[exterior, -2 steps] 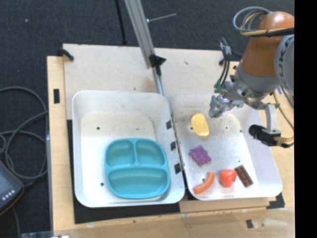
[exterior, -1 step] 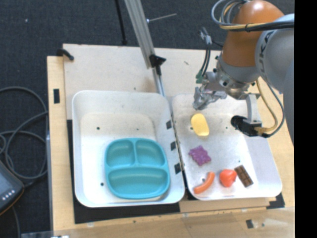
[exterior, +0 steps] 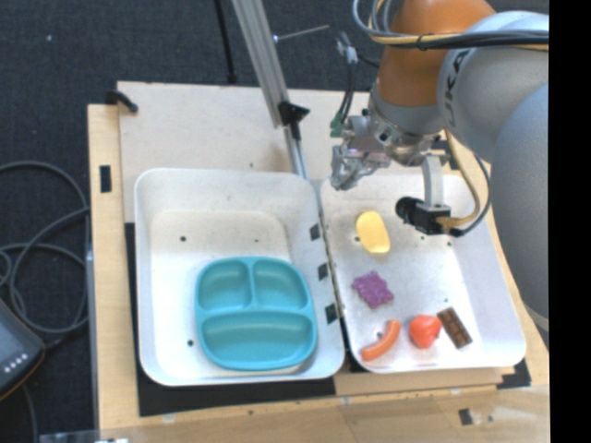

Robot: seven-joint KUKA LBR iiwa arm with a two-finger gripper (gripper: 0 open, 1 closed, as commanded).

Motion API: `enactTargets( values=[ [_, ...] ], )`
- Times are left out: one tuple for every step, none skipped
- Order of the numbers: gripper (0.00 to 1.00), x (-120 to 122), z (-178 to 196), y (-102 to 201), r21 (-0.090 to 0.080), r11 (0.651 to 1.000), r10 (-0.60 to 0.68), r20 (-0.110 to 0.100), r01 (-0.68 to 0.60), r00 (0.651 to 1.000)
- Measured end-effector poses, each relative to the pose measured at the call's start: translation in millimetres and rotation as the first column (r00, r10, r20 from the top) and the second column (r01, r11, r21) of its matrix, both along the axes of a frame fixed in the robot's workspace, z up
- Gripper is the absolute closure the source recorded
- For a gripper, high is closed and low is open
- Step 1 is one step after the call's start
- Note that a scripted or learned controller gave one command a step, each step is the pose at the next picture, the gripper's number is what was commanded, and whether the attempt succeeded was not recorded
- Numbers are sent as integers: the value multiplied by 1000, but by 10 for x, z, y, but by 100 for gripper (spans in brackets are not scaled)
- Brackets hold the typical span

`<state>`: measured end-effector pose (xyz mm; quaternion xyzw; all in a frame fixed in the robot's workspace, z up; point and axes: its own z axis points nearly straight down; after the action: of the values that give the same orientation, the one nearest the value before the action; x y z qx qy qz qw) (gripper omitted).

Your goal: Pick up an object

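Hovering above the right bin (exterior: 480, 275), the tool (exterior: 349, 172) grips nothing visible; finger state unclear.

arm (exterior: 499, 72) cut off at right edge, gripper (exterior: 349, 172) fingers blurred

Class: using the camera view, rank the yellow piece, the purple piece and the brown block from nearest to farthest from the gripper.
1. Yellow piece, just below the gripper, upper part of the right bin.
2. Purple piece, mid-bin.
3. Brown block, bottom right corner.
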<state>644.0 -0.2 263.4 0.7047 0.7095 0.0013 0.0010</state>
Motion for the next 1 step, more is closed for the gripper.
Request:
enactTargets(
  values=[
    [100,168,-3,484,-1,1000,-1,0,1,1000]
  ],
)
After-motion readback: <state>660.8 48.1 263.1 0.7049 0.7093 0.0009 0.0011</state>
